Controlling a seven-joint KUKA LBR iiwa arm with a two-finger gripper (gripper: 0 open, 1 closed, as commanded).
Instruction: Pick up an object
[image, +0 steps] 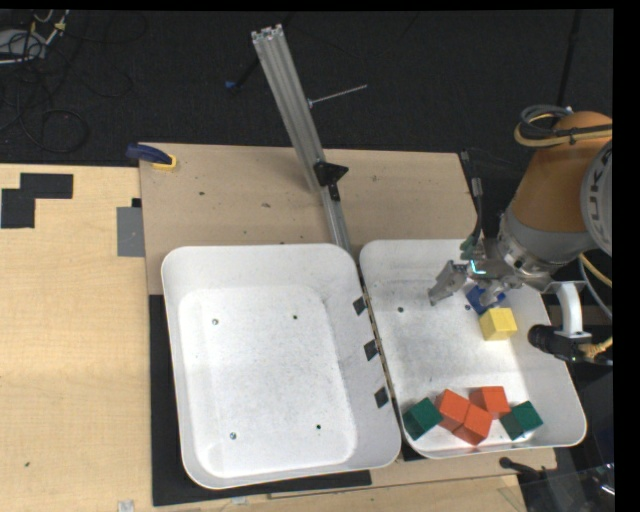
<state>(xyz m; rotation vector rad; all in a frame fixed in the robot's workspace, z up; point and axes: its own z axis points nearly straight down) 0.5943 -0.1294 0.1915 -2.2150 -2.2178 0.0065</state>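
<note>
Our claw (458, 283) hangs spread wide and holding nothing over the right bin (420, 350), just beside the blue block (488, 296) and yellow block (498, 322). We judge 1 risk: closing here could clip the blue block's edge and nudge it into the yellow one.

From the yellow block (498, 322), I see bare right bin (420, 340) floor on its left. Orange and green blocks (470, 413) crowd the bin's front edge below it. A slanted aluminium rail (300, 130) stands well up-left.
</note>
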